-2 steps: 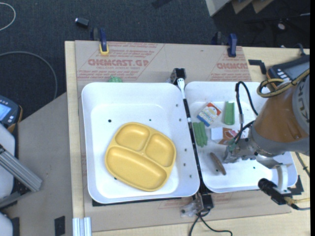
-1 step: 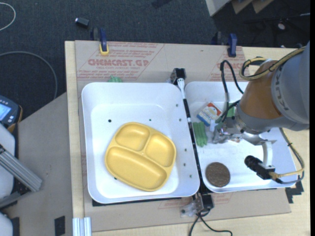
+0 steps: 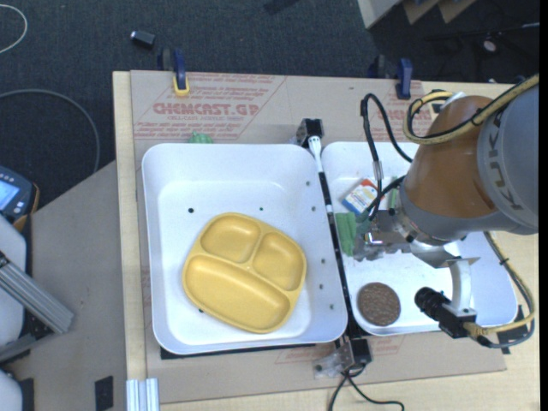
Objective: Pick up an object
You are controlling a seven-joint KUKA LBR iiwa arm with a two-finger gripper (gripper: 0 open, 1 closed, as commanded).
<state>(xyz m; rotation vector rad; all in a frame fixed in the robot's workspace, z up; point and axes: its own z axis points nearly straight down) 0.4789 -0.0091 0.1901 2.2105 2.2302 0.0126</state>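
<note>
Two white bins share the bench (image 3: 214, 101). Left bin (image 3: 171, 178): yellow divided plate (image 3: 244, 270). Right bin (image 3: 492, 294): green object (image 3: 345, 231), small carton (image 3: 360, 197) and brown disc (image 3: 378, 303) beside the pincer (image 3: 374, 238); its grip cannot be told.

The arm (image 3: 462, 178) bends steeply down, wrist lowermost.

The left bin (image 3: 163, 229) and the right bin (image 3: 492, 294) are plain white. A divided plate (image 3: 244, 271) in the left bin is mustard yellow. In the right bin, a round disc (image 3: 378, 303) is speckled brown, a flat piece (image 3: 345, 232) green, and a small packet (image 3: 360, 197) white with blue and orange. The table (image 3: 137, 144) is tan with red lettering. The arm (image 3: 462, 178) is grey with an orange band.
</note>
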